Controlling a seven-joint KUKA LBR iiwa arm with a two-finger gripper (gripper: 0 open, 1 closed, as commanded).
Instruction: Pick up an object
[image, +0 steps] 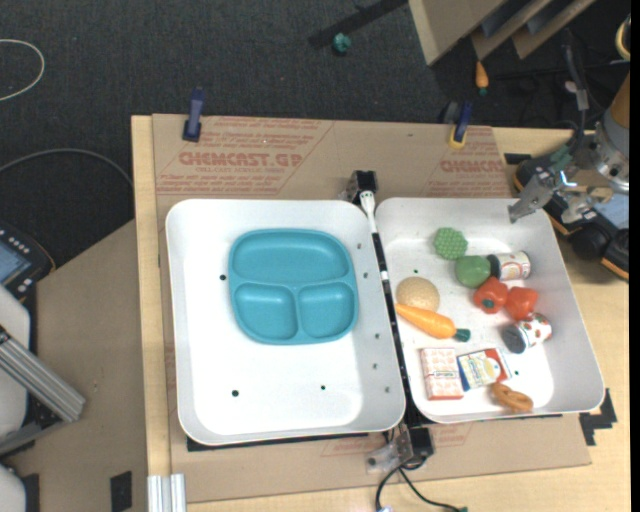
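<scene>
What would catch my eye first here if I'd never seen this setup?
Probably the teal divided plate lying alone in the left bin. Next, the bright clutter in the right bin: a carrot, red pieces and small packets. The gripper sits at that bin's far right corner.

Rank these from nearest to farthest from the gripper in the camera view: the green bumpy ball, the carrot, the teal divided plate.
Measured from the gripper, above the right bin's far right corner:
1. Green bumpy ball, far part of the right bin.
2. Carrot, by the right bin's left wall, mid-bin.
3. Teal divided plate, in the left bin.
</scene>
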